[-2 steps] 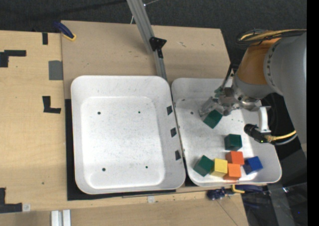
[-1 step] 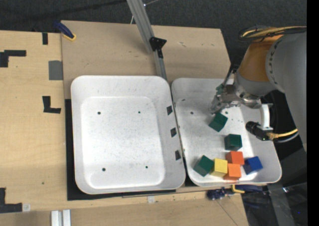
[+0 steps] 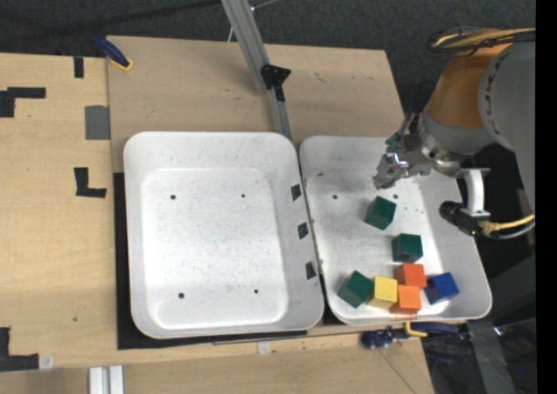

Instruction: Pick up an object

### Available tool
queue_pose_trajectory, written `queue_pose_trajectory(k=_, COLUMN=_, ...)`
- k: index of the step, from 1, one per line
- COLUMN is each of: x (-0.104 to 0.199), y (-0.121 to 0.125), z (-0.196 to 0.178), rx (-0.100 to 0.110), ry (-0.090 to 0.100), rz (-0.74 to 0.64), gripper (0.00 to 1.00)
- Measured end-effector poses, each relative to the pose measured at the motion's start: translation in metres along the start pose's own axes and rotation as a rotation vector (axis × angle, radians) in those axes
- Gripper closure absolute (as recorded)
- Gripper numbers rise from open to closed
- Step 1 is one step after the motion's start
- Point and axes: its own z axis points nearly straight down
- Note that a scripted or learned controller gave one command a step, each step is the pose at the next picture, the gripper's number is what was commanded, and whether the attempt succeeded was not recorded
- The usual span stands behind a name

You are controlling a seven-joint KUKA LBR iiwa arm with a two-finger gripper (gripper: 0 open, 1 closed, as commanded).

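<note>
Green block (image 3: 380, 212) lies just below the fingers (image 3: 388, 173), whose state is unclear.

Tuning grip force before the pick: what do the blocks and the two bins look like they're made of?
Blocks, such as the green block nearest the gripper and the yellow block: likely painted wood or hard plastic; flat matte color, crisp edges, no grain visible. Right bin and left bin: probably molded plastic; rounded corners, smooth white surface speckled with dark scuffs.
</note>
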Motion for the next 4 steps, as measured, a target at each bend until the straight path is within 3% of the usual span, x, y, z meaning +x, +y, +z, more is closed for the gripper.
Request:
queue_pose_trajectory(k=2, x=0.003, y=0.007, z=-0.107, rx=-0.001, ry=0.0, rz=-0.001, gripper=1.0)
queue_pose_trajectory(k=4, x=0.117, y=0.032, z=-0.11, rx=0.004, ry=0.002, rz=-0.004, gripper=1.0)
